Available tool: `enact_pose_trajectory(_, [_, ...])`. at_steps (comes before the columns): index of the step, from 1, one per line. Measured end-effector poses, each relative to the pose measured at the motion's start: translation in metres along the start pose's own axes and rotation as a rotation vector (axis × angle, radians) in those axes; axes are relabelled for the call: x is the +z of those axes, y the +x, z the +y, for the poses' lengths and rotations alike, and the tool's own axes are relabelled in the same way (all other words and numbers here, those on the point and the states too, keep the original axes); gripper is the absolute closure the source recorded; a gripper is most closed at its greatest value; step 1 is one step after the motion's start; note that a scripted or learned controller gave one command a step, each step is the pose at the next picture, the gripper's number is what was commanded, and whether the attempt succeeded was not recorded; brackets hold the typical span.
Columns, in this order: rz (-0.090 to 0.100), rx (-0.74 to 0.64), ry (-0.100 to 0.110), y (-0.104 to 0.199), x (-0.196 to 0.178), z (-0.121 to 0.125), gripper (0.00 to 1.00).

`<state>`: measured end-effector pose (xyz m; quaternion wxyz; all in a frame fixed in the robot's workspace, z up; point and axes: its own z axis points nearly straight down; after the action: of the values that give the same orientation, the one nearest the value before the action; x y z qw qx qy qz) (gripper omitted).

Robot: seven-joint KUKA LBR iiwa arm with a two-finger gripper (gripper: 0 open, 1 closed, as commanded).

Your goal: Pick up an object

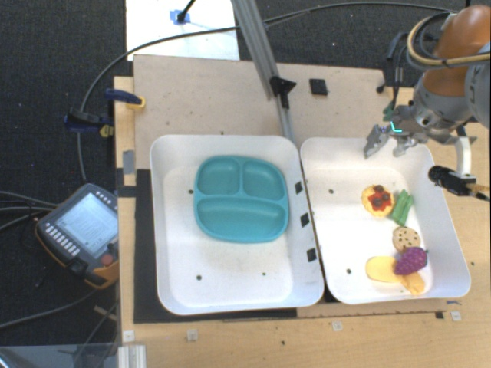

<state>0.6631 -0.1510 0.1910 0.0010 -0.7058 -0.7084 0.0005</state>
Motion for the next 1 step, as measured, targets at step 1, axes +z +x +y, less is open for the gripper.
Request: enact_pose_trajectory(1, [-0.001,-0.001,-0.005,0.0,-0.0023,0.0011,0.0])
